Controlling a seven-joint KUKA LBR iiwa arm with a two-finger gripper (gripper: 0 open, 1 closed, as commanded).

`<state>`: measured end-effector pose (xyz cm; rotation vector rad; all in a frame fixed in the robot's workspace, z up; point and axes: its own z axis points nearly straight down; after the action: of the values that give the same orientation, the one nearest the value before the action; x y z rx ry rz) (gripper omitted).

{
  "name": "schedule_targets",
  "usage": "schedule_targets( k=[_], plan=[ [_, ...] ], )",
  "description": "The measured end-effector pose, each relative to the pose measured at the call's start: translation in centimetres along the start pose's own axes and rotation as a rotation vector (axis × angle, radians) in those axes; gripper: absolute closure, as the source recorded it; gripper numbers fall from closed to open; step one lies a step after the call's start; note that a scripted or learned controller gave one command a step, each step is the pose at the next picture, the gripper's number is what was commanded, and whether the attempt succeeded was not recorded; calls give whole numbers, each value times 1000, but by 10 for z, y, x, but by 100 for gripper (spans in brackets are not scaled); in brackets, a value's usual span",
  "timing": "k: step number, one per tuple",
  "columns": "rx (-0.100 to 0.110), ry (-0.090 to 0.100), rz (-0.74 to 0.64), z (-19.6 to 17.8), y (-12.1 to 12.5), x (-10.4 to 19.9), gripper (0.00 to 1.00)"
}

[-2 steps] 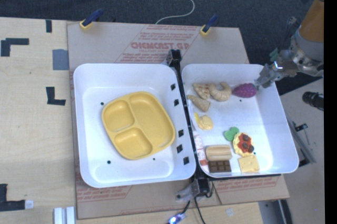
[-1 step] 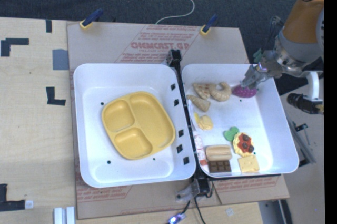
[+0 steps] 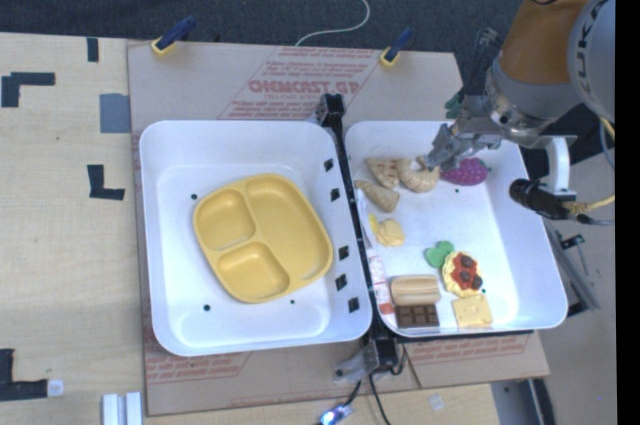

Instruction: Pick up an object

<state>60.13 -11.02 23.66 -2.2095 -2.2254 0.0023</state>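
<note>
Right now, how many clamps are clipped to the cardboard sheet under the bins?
2. One blue-and-yellow clamp grips the cardboard sheet at its far left corner; the other clamp sits on the far edge, toward the right bin. The arm may hide more.

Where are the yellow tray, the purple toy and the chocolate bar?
yellow tray (image 3: 262,238), camera view, middle ridge where its compartments meet.
purple toy (image 3: 467,173), camera view, middle of its top face.
chocolate bar (image 3: 417,316), camera view, centre of its top face.
</note>
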Motion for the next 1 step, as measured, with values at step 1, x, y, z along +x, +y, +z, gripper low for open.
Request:
schedule_targets(
  k=[1],
  plan=[
    [2,-1,0,9,-14,59,100]
  ],
)
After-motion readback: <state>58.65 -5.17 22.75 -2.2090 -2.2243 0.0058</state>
